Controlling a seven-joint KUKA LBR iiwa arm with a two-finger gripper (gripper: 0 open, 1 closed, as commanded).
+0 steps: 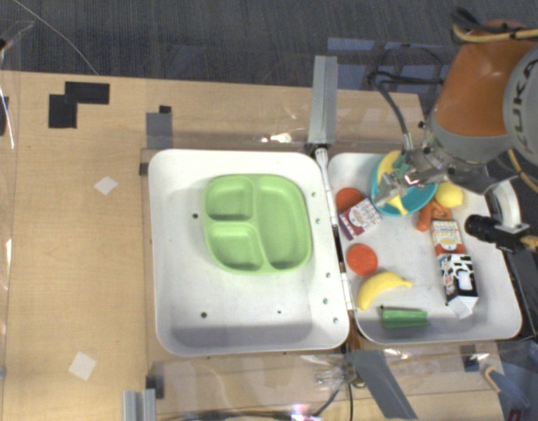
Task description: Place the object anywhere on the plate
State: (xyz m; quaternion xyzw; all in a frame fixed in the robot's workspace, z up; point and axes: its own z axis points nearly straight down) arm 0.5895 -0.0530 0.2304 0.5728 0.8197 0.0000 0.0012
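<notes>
A grey-and-orange arm reaches in from the upper right of the frame, its gripper (402, 182) low over a teal and yellow toy (407, 193) at the top of the right bin (505, 318); whether the jaws are released or clenched cannot be told. The green divided plate (255, 222) sits in the left bin (176, 261), mid-frame. A banana (381, 288), red disc (363, 257), green block (402, 317), milk carton (460, 279) and small packet (361, 217) lie scattered across the right bin.

The green plate (254, 223) looks like smooth matt plastic. Both white bins (176, 314) seem plastic too. The bench (67, 261) shows pale wood.
</notes>
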